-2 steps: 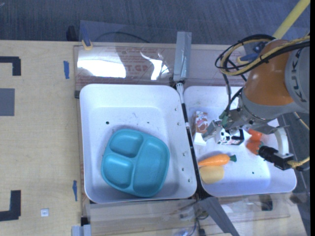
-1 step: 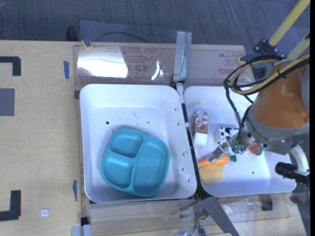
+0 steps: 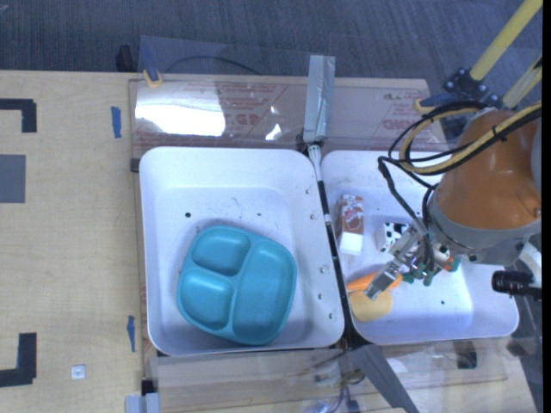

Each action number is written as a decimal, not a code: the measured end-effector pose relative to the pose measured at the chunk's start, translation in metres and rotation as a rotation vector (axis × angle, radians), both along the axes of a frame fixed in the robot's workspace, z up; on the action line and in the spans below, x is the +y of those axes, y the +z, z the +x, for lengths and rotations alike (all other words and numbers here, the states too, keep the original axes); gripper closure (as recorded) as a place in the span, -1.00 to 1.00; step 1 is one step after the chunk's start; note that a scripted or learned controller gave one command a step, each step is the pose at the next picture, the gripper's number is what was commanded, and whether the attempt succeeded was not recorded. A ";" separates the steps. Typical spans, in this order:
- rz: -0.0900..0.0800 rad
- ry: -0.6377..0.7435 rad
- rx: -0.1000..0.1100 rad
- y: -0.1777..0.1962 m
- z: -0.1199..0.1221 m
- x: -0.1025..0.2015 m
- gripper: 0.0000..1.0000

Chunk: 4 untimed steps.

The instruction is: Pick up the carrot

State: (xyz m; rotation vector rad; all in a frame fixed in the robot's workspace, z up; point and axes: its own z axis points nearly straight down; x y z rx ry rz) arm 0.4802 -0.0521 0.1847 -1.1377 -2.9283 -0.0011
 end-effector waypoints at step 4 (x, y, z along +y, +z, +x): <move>0.000 0.317 -0.005 0.001 0.043 0.003 -1.00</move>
